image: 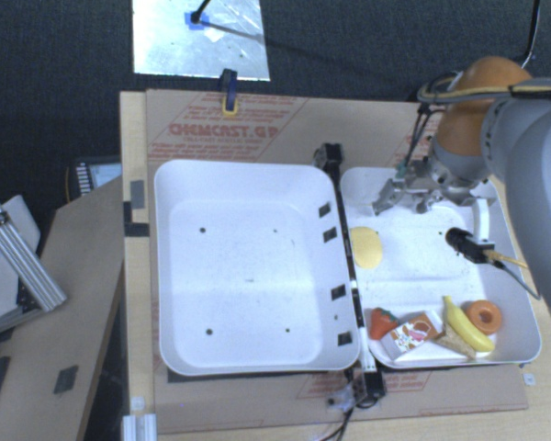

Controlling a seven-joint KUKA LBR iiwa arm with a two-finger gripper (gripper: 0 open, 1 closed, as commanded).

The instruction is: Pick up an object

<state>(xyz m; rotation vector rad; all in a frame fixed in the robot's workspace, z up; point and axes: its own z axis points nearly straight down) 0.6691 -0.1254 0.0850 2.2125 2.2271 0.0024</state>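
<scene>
Five items in right bin (523,338): yellow disc (365,247), banana (466,324).

Two bins sit side by side on the bench (220,122): the left bin (248,356) and the right bin (523,338). In the right bin, a round flat item (365,247) lies near the left wall. Along its front edge, left to right, lie a wedge-shaped item (382,323), a small packet (412,333), a banana (466,324) and a ring-shaped item (484,316). The gripper (406,196) is above the bin's rear part.
</scene>
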